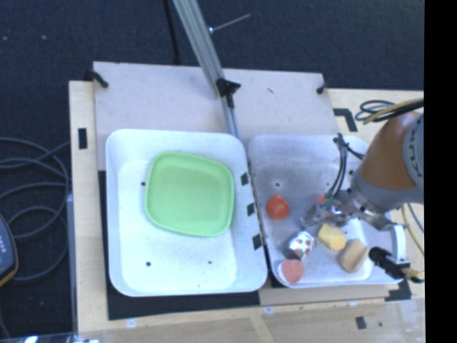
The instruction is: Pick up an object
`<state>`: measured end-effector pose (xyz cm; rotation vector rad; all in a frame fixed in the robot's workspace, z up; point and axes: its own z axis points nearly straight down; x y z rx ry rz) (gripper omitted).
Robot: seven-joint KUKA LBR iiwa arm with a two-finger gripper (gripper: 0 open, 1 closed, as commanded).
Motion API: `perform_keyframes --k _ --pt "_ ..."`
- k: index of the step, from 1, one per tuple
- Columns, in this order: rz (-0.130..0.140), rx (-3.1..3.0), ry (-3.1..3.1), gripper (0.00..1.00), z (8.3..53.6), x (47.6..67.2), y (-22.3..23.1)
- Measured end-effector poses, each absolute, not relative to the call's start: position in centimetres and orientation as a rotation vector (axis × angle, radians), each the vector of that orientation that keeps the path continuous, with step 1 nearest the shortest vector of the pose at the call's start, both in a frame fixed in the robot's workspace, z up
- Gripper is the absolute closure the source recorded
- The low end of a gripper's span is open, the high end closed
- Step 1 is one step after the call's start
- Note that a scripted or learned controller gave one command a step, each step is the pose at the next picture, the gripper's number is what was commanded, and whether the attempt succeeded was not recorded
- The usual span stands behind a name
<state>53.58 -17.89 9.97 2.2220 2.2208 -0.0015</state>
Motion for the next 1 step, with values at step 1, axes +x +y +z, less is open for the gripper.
perform_keyframes --k 1 --pt "0.005 2.221 2.217 1.0 11.23 53.71 -17.91"
